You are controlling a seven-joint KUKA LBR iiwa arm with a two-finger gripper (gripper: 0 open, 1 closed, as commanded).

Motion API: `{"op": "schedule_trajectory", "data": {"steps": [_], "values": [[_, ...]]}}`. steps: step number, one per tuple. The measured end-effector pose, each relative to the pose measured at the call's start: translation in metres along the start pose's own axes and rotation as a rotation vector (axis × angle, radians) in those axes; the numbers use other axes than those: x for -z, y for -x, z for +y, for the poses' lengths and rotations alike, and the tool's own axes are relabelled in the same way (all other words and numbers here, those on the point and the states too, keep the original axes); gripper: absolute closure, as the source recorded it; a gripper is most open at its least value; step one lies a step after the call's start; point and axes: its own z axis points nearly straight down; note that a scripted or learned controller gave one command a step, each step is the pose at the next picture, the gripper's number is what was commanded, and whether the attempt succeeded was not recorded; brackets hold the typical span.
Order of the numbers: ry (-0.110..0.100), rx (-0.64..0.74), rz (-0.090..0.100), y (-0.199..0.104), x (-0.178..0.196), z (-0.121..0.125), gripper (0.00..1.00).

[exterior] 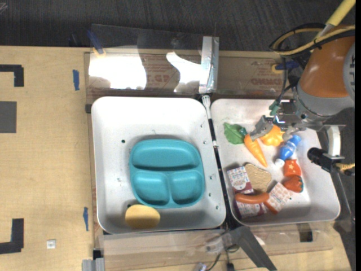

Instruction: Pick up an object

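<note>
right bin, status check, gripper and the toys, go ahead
Gripper low over right bin, at yellow toy; nothing seen between fingers. Carrot and blue bottle crowd it. Teal tray in left bin.

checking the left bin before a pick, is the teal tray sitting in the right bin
No, the teal tray lies in the left bin, with a yellow piece just beside it.

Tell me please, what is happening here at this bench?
The arm's gripper hangs low over the right bin, just above a yellow toy beside the toy carrot. Nothing is visibly lifted yet. The left bin holds a teal divided tray and a yellow piece.
</note>
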Motion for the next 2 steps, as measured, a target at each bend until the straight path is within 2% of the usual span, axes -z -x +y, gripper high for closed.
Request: {"op": "schedule_trajectory", "data": {"steps": [1, 2], "values": [[0.009, 0.037, -0.003, 0.034, -0.104, 0.024, 0.00], [0.004, 0.019, -0.003, 0.072, -0.105, -0.027, 0.00]]}}
